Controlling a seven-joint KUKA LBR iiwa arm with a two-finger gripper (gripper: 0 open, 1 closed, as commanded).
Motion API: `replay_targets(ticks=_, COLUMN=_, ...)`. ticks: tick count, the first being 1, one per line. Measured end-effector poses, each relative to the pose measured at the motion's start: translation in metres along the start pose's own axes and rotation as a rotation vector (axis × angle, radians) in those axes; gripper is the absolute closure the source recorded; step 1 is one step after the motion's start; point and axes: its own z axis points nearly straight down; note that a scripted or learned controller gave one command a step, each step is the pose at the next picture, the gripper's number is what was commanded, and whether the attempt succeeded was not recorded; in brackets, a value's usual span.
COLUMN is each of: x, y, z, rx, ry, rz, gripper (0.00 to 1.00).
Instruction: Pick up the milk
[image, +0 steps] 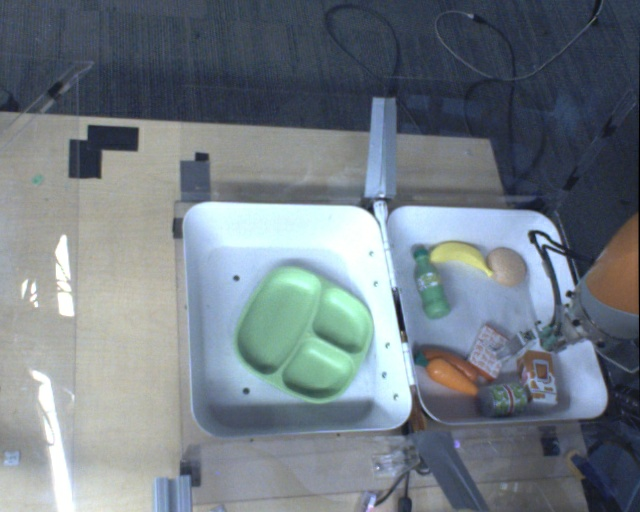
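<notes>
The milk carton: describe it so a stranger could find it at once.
Start at the right bin, the one holding small groceries. Look toward its lower middle, just above the orange carrot. The milk carton lies there, a small white box with reddish print; the similar carton to its right sits closer to the tool.

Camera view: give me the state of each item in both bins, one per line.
Green sectioned plastic plate: flat in left bin.
Green bottle: lying down.
Yellow banana: lying beside beige round item.
Orange carrot: lying flat.
Small milk carton: tipped over.
Grey can: on its side.
</notes>
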Motion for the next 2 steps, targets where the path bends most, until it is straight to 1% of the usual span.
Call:
replay_targets(ticks=1, x=0.001, y=0.004, z=-0.01, rx=-0.005, ry=0.003, rz=-0.003, gripper=1.0)
replay_targets(ticks=2, x=-0.006, y=0.019, z=0.001, rx=0.007, ry=0.006, rz=0.019, gripper=1.0)
